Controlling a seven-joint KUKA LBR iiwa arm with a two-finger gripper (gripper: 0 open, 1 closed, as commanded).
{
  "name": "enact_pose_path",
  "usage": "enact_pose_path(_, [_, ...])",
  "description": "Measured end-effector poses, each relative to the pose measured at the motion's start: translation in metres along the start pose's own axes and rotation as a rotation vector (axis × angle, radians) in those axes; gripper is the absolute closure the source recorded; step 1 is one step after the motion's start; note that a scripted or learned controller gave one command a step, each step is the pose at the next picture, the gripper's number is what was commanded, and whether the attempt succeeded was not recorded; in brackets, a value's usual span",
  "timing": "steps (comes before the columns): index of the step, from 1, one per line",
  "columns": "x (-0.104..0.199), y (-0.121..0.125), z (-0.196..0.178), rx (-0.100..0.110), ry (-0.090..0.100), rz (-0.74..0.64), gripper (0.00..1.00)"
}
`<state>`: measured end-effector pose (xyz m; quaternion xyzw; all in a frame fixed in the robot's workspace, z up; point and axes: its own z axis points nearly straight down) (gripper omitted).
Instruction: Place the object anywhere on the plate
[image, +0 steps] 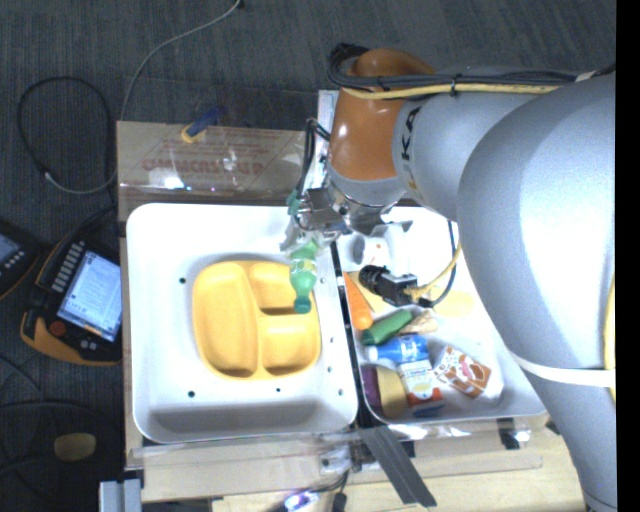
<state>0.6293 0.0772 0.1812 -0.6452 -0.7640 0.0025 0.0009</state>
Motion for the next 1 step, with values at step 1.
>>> enact_pose_path(1, [0.0001,0.0001,-0.0002,0.0,0.001,0.0,0.0])
